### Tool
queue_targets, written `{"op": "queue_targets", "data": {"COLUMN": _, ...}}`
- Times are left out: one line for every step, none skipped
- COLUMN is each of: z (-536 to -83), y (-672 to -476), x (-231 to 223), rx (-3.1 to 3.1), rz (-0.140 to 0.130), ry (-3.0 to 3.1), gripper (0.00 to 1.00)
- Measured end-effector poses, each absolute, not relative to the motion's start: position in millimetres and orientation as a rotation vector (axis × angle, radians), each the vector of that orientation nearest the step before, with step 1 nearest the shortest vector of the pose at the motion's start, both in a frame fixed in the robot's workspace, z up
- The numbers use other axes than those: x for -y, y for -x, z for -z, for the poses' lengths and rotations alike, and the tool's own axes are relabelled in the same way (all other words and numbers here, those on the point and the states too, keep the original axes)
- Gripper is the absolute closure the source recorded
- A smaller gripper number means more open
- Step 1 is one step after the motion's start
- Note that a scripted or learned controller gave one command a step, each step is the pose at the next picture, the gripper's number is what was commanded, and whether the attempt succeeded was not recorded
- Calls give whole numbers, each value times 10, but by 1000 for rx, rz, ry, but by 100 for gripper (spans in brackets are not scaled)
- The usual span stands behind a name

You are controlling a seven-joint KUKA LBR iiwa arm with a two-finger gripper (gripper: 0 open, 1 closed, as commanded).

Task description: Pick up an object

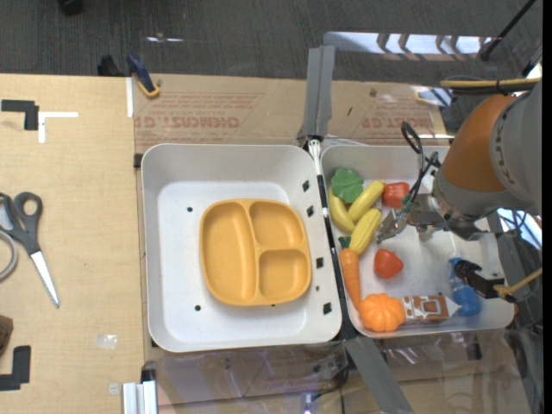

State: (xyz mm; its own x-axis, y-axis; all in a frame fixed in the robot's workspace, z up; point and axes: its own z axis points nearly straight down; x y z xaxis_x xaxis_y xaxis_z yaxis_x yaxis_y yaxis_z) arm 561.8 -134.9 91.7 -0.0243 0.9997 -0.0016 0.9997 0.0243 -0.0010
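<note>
A: Jaws (394, 222) hanging low in the right bin (431, 158), tips just beside the lower banana (366, 228). Apart or together? Cannot tell, too small and dark against the bin floor.

B: Banana lying where from them?

A: Just left of the tips, long axis slanting from upper right down to lower left. Sitting beside a second banana (366, 198), both near the bin's left wall. Red tomato (387, 264) lying just below the tips, a little apart.

B: Holding anything?

A: Nothing showing between the tips. Probably needing a small shift left, closing across the banana's short width.

B: Any writing?

A: Mirrored print on the cardboard (220, 110) behind the left bin (164, 257), not legible for certain. Brown packet (426, 308) by the orange pumpkin (381, 312), label unreadable.
</note>
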Motion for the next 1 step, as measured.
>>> {"op": "queue_targets", "data": {"z": -859, "y": -6124, "x": 1263, "rx": -2298, "rz": 63, "ry": -2192, "gripper": 0}}
